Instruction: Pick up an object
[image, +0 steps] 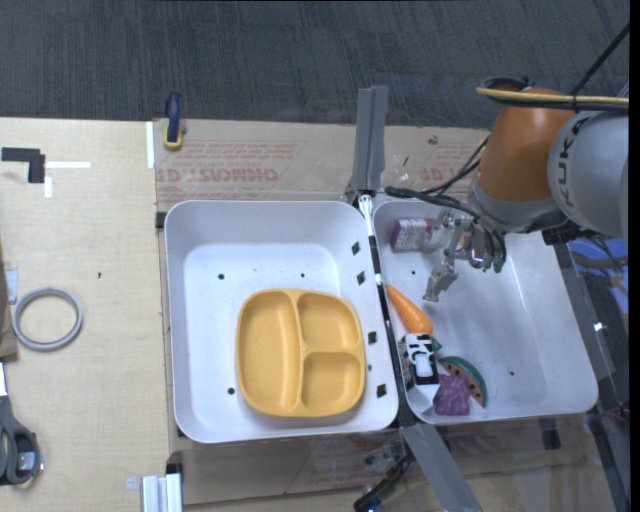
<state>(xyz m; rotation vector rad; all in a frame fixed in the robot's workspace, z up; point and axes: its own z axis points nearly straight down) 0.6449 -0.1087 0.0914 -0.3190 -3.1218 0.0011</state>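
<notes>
A grey and orange robot arm (545, 150) reaches in from the right over the right bin (540, 330) on a pale desk (90, 400). Its pincer (440, 285) hangs above bare bin floor, tilted down and leftward, pinching nothing; whether its fingers are spread cannot be told. Just down-left of the pincer lies an orange carrot (408, 308). Up-left sits a small purple can (410, 234). Further below are a watermelon slice (468, 378) and purple piece (451, 397). Grasping well likely means centring over one item, such as the carrot, and closing across its narrow width
</notes>
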